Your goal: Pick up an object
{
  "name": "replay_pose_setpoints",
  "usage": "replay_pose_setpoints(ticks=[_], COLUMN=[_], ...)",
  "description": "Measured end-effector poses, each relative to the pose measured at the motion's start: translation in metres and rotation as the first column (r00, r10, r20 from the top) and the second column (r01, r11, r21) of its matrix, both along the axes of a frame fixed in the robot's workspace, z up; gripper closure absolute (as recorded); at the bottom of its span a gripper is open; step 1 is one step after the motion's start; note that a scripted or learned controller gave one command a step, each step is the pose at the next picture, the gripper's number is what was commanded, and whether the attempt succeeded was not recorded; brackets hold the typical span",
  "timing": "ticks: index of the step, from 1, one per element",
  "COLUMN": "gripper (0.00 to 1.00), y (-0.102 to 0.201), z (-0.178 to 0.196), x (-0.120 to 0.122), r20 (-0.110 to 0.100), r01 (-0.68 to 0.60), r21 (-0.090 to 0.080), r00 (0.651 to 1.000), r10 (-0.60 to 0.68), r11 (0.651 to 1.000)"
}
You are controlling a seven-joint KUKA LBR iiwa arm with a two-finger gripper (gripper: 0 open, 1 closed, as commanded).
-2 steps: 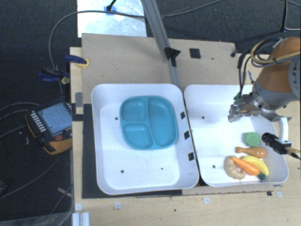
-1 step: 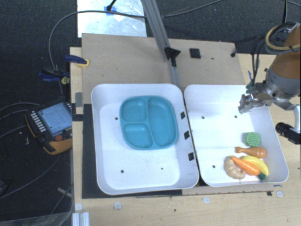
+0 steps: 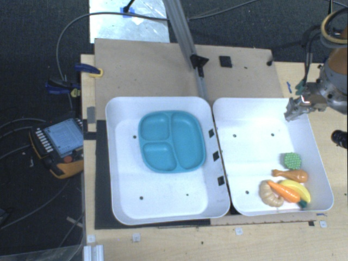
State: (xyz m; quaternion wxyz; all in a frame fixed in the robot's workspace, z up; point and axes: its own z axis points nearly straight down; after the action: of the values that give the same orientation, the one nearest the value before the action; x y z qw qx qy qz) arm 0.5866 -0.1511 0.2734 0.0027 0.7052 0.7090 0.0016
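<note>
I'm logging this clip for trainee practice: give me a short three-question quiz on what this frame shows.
1. True or false: the blue three-compartment plastic plate lies in the left white bin.
2. Which toy lies nearest the gripper? A) orange carrot B) green knobbly block C) yellow banana
3. Fill in: the toys are clustered in the right white bin's ____ right corner.

Key: 1 true; 2 B; 3 near.
</note>
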Motion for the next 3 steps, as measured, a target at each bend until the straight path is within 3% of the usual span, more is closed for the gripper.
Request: replay_pose_setpoints(ticks=[1,3], gripper=[1.00,1.00], y=[0.056,0.162], z=[0.000,-0.028], x=[-0.004,0.010], r20=[-0.004,-0.006], r01=[-0.005,-0.004], r21=[0.003,0.003], r00=[1.000,1.000], r10=[0.005,0.004], r11=[1.000,1.000])
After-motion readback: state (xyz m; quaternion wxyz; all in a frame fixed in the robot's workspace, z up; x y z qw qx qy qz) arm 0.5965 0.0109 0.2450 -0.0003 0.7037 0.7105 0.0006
